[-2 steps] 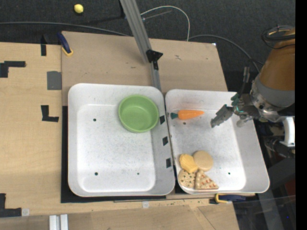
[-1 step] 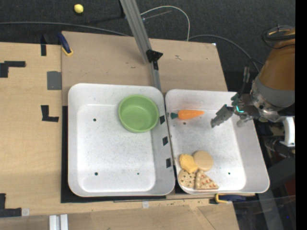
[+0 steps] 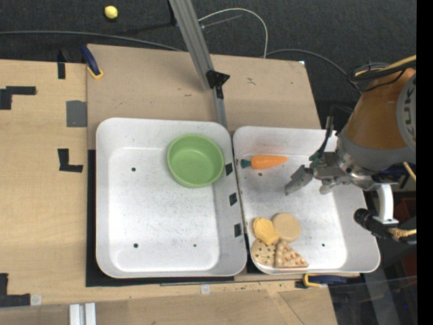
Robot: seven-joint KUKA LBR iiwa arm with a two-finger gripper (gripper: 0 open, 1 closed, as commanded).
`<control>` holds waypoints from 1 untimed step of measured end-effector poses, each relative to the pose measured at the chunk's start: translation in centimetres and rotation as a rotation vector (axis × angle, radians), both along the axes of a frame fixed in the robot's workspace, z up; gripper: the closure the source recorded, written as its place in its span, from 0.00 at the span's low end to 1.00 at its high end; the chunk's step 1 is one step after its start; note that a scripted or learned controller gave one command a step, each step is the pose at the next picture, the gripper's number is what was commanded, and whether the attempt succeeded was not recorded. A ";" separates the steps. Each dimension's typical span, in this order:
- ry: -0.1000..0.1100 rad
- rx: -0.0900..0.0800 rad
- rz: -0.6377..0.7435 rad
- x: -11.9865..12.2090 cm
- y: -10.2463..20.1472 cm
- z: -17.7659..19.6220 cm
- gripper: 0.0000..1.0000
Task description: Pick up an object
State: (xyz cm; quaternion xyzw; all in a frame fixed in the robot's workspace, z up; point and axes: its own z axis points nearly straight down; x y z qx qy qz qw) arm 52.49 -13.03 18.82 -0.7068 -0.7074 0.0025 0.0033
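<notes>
So the gripper (image 3: 310, 179) was hanging over the right bin (image 3: 352, 249), fingers spread wide with nothing between them. The toy carrot (image 3: 268, 161) lay near that bin's far-left corner, close by. I'd line the fingers across its narrow width before dropping. Cookies and crackers (image 3: 277, 241) sat by the near edge.
</notes>
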 end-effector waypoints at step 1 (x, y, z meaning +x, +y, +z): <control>0.000 0.000 0.000 0.2 -0.2 -6.4 0.00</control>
